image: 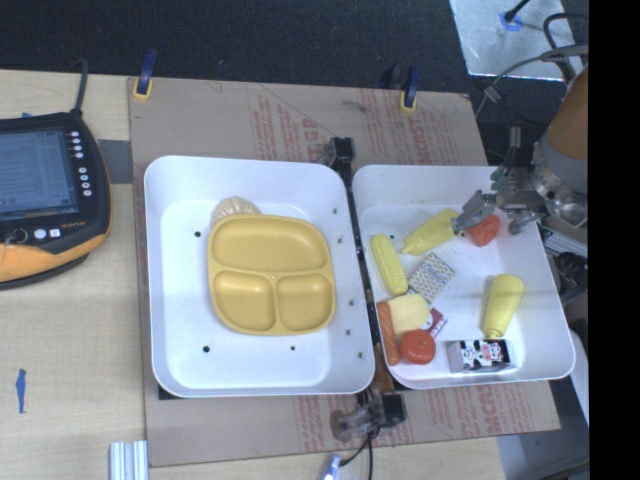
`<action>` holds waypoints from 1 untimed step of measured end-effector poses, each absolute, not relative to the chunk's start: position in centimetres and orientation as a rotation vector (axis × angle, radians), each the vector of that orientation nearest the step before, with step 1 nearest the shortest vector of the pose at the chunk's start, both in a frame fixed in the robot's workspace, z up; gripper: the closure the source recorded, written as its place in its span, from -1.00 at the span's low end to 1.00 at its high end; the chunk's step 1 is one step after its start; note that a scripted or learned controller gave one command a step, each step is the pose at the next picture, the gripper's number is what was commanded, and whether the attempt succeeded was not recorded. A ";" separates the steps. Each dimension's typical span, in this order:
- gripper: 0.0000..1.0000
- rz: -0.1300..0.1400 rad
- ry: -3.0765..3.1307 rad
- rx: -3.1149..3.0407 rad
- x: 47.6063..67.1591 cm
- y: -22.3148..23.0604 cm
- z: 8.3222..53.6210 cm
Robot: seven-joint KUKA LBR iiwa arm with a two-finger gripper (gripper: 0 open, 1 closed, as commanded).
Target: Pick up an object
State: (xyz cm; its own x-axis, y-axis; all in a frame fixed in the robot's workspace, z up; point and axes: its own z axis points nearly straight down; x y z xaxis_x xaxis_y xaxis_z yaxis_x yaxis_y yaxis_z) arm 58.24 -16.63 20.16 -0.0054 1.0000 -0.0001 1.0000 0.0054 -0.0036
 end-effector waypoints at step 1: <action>-1.00 0.009 -2.226 -2.211 62.8 -13.0 9.1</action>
